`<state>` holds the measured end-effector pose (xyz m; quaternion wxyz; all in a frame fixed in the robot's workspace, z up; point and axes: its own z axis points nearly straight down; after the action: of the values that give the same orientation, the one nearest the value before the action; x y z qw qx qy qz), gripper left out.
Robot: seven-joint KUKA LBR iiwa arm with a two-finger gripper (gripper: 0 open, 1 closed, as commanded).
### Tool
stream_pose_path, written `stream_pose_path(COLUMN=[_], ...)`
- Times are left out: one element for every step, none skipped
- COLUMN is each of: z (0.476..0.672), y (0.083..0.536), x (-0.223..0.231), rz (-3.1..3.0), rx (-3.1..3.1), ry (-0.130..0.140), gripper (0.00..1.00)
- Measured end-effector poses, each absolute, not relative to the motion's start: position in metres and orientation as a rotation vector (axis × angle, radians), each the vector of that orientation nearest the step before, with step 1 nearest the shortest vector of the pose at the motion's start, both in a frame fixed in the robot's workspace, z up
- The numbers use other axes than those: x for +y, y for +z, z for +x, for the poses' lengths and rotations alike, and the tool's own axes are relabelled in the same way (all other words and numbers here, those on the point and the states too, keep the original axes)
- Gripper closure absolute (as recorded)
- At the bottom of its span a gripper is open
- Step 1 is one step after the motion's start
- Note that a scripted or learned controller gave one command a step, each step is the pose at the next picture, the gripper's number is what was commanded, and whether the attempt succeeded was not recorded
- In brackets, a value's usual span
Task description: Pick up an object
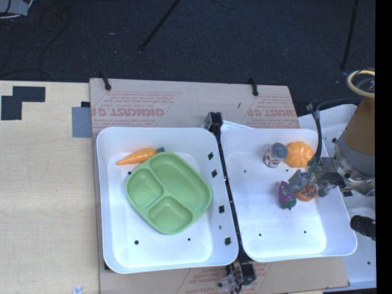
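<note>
Left bin holds green plate, carrot; right bin's pincer grip seems unclear.

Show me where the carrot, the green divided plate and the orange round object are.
carrot (136, 157), camera view, middle of its orange body.
green divided plate (168, 192), camera view, central ridge between compartments.
orange round object (298, 154), camera view, centre of its top.

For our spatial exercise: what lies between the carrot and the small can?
In the camera view, the divider where the bins meet lies between carrot and can.
</note>
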<state>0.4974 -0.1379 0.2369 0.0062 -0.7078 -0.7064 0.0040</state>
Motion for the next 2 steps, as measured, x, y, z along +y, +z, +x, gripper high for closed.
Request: stream_pose_path(z=[0.500,0.496], y=[0.242,0.178], x=[-0.138,-0.140], rz=[-2.219,-2.215], rx=[-2.219,-2.215], ry=[0.003,0.008], gripper=[0.00,0.00])
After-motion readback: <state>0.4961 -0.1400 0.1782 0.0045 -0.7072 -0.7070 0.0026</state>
